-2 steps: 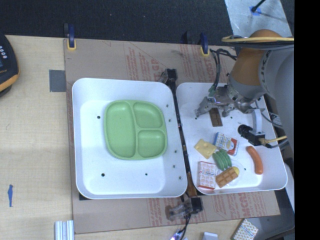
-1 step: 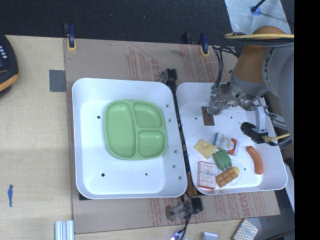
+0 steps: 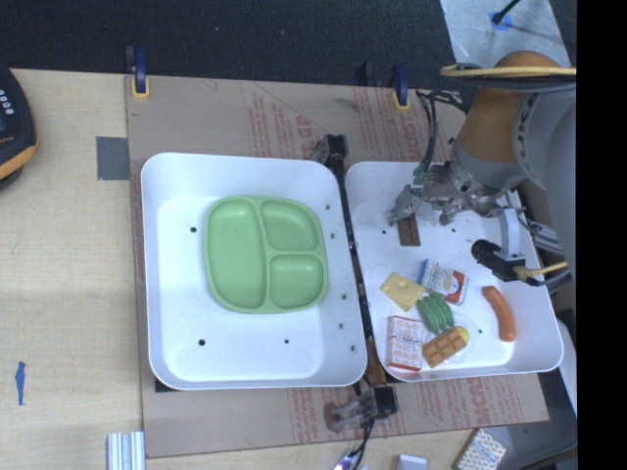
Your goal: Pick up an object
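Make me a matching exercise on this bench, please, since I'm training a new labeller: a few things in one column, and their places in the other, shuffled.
Things:
1. green plate
2. sausage
3. waffle
4. gripper

Places:
A. right bin, near its front edge
B. over the back of the right bin, near its left side
C. middle of the left bin
D. right bin, by its right wall

Pairs: 1-C, 2-D, 3-A, 4-B
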Controlling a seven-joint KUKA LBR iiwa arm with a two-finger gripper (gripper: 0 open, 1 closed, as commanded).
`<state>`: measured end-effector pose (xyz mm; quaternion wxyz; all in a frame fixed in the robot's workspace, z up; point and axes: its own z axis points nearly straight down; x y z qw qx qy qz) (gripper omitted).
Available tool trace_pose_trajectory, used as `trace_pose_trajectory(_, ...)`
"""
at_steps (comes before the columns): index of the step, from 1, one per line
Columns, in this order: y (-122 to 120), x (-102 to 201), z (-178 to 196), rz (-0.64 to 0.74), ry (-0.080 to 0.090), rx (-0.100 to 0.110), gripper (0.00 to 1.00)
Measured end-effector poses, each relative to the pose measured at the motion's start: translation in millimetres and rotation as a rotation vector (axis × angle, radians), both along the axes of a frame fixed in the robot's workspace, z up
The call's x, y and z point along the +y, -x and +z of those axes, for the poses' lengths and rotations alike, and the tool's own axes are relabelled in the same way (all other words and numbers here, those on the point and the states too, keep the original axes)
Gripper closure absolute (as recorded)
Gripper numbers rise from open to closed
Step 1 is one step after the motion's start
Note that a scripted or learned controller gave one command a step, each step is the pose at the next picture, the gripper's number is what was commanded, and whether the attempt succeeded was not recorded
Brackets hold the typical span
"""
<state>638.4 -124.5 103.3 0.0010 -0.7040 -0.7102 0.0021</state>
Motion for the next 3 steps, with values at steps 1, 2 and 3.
trace_pose_trajectory(1,-0.2,-1.0,10.7,0.001,0.001,0.001,1.0)
trace_pose_trajectory(2,-0.2,-1.0,10.6,0.002,0.001,0.001,0.0)
trace_pose_trajectory(3,-18.5,2.1,-12.3,-0.002,0.0,-0.004,0.0)
